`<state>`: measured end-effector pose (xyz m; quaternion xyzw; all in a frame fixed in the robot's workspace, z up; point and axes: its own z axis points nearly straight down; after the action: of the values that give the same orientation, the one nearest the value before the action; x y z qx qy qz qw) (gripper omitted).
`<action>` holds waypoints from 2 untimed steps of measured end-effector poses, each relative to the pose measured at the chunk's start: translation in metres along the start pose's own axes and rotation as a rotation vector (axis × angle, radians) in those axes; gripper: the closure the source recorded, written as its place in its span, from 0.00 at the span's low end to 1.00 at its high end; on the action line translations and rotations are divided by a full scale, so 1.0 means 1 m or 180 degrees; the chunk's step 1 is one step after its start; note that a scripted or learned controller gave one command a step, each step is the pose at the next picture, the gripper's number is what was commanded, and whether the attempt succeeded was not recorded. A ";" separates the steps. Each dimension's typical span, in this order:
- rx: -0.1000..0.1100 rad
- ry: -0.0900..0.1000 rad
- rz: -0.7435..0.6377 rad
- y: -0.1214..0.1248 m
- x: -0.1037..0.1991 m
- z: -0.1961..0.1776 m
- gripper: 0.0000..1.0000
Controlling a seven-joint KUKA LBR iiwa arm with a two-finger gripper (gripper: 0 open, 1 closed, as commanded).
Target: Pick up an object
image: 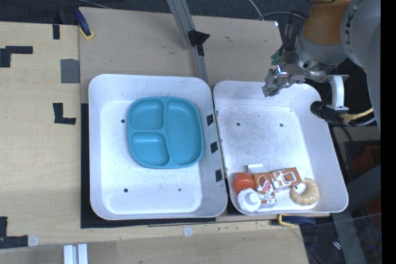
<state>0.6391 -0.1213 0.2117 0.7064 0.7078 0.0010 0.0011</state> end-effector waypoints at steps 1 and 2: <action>0.0005 0.0002 0.0001 0.001 0.001 -0.019 1.00; 0.0017 0.0006 -0.0013 -0.005 0.056 -0.010 1.00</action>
<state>0.6335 -0.0650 0.2222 0.7049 0.7093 -0.0003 -0.0014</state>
